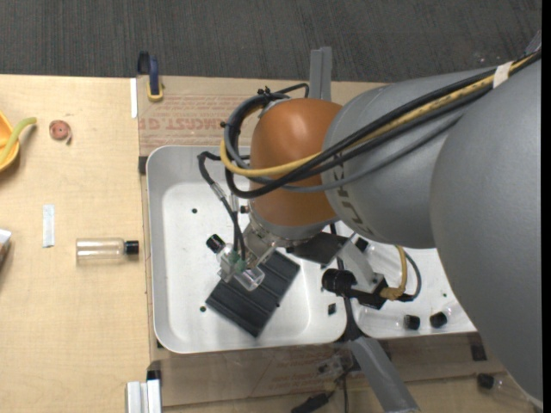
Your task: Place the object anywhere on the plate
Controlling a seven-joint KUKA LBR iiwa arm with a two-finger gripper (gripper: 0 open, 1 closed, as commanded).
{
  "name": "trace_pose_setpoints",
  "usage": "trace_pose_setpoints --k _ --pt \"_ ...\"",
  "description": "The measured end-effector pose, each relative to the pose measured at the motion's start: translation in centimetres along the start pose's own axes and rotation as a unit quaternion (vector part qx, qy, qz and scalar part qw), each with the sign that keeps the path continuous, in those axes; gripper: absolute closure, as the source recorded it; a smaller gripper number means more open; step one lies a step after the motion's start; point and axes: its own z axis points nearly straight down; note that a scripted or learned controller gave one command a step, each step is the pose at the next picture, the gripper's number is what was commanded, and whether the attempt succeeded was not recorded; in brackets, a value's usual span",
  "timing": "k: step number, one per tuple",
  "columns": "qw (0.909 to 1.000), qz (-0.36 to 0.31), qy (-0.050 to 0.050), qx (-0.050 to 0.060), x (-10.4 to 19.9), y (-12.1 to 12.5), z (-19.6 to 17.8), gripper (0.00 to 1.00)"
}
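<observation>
Arm over the left white bin, gripper down on a black ridged object.

The grey arm (448, 144) fills the 3 o'clock side. The left bin (176, 231) holds the black ridged object (254, 298) toward 6 o'clock; the gripper (239, 269) sits on its upper edge, finger state impossible to tell. A clear bottle (105, 249) lies on the bench at 9 o'clock. Cardboard lettering is unreadable.

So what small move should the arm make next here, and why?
Probably a short, slow lift to test for a grasp. The end effector sits low on the black ridged object in the white bin, at the object's upper edge. I can't tell whether the object is gripped, and I can't pick out a plate.
</observation>
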Motion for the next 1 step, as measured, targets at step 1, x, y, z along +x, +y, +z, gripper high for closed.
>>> trace_pose_setpoints --k 1 --pt "0.9988 -0.049 -0.001 -0.001 -6.96 9.35 -3.50 1.00"
